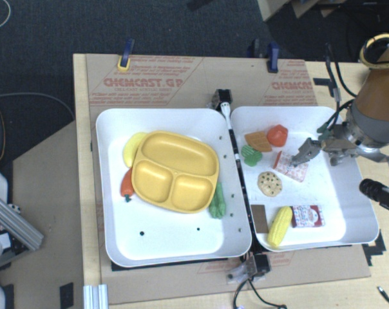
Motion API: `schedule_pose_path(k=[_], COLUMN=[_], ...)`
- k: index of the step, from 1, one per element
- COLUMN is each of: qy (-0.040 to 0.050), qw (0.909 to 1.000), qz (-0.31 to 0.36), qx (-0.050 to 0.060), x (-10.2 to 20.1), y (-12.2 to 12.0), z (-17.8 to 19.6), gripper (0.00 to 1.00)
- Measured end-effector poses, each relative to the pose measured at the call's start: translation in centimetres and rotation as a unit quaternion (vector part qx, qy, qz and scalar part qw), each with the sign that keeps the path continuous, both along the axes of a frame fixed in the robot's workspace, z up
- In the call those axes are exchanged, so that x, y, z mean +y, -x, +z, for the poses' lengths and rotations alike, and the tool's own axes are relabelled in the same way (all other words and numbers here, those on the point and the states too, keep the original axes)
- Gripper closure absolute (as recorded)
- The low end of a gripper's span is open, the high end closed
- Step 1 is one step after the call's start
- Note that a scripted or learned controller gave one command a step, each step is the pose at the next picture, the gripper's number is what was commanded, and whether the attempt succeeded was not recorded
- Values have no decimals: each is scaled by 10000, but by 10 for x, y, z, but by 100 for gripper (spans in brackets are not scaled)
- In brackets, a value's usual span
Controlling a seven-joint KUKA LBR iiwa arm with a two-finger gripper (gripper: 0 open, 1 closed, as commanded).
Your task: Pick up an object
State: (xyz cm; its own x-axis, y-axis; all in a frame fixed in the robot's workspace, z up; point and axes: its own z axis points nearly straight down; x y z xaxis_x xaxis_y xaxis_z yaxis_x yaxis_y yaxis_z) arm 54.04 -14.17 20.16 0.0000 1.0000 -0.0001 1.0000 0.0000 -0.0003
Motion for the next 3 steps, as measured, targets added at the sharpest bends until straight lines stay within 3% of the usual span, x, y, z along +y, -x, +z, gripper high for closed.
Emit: schedule_pose_path(k=[1, 2, 3], qy=[-13, -8, 3], qw=[10000, 10000, 10000], qz=[0, -8, -3], qx=[39, -3, -37], x=[3, 4, 3], y=[2, 1, -1], z=[-64, -115, -100], gripper=[0, 0, 100])
